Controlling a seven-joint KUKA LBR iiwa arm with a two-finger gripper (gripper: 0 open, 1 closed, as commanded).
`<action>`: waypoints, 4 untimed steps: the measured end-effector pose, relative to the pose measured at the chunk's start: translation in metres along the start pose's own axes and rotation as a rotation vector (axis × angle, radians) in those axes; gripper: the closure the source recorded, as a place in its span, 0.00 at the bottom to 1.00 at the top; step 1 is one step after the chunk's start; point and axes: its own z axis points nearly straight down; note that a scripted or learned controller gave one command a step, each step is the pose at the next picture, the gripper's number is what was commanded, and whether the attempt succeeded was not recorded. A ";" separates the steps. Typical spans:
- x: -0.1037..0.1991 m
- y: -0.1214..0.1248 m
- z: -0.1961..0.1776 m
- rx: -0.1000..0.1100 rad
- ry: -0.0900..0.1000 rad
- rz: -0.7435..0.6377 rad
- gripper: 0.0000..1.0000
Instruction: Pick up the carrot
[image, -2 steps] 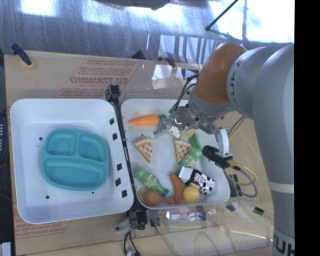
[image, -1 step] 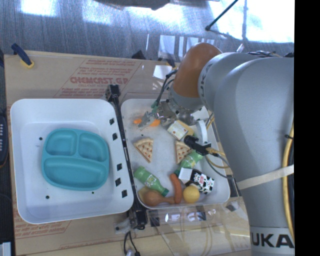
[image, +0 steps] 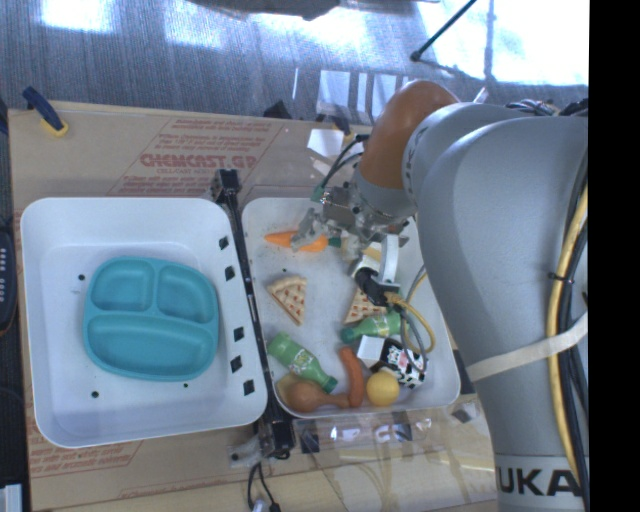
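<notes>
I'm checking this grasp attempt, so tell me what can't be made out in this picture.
- Gripper: whether it grips the carrot is too small and cluttered to tell in the camera view.
- Right bin: its far right wall is hidden behind the arm.
- Food pile by the lemon: items overlap, so some shapes are unclear.

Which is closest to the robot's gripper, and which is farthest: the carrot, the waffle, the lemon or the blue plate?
From the gripper, in the camera view:
1. Carrot, right at the gripper, at the top of the right bin.
2. Waffle, middle of the right bin.
3. Lemon, bottom of the right bin, and blue plate, in the left bin: too close to call.
</notes>
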 end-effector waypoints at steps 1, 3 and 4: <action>-0.042 0.013 -0.086 -0.016 -0.001 -0.013 0.00; 0.023 -0.004 -0.062 -0.010 0.005 0.135 0.00; 0.032 -0.010 0.013 0.005 0.000 0.089 0.00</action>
